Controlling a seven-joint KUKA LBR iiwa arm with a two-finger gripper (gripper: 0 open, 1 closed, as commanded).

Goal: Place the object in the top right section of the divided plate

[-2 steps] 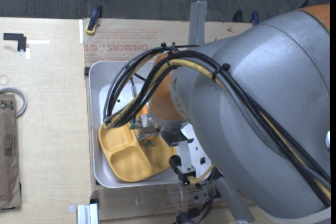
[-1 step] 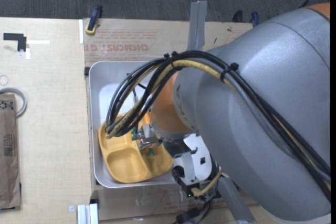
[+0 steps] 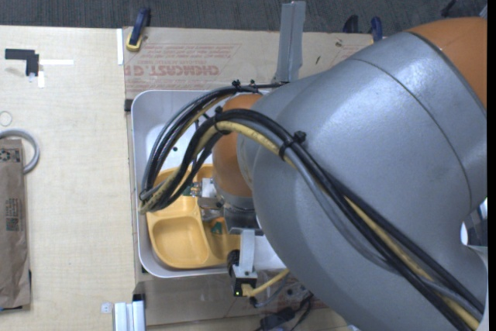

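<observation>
A yellow divided plate (image 3: 180,238) lies in the near left part of a white bin (image 3: 143,167). One of its sections shows at the lower left, with nothing visible in it. The grey arm with its orange band (image 3: 231,159) reaches down over the plate and covers most of it. The gripper (image 3: 213,217) is low over the plate's right part, largely hidden by the wrist and cable bundle. A small greenish bit shows near the wrist base; I cannot tell what it is.
Black and yellow cables (image 3: 186,159) loop over the bin's left half. A cardboard sheet (image 3: 194,62) lies behind the bin, with a blue and yellow clamp (image 3: 138,29) at its corner. A brown paper bag (image 3: 14,221) sits at the far left on the wooden bench.
</observation>
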